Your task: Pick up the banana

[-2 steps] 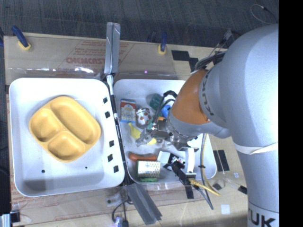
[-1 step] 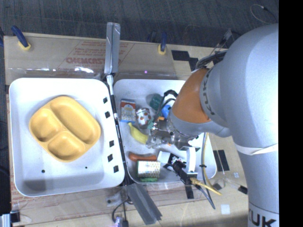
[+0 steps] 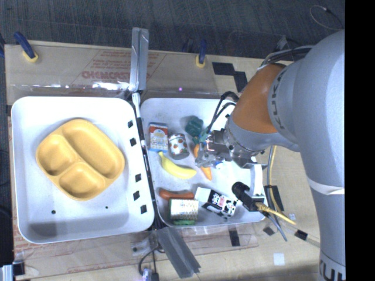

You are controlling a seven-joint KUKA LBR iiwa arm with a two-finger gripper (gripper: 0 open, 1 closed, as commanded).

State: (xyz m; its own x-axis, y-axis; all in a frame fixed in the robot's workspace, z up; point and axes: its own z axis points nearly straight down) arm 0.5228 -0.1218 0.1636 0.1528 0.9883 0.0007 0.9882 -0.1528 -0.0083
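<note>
Banana (image 3: pixel 177 168) lies flat in the right bin (image 3: pixel 176 105), near its middle, just below a small round tin (image 3: pixel 179 147) and a red-and-white packet (image 3: pixel 157 137). Just to its right the gripper (image 3: pixel 206 152) hangs over an orange carrot (image 3: pixel 206 171) — whether it is clenched or released cannot be told. A yellow divided plate (image 3: pixel 80 158) sits in the left bin (image 3: pixel 35 227).

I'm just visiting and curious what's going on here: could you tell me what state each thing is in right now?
banana: lying loose in the right bin, nothing gripping it.
gripper: low over the right bin, just right of the banana.
yellow divided plate: lying flat in the left bin, its compartments bare.
carrot: lying on its side near the bin's front.
right bin: cluttered with small items.
</note>
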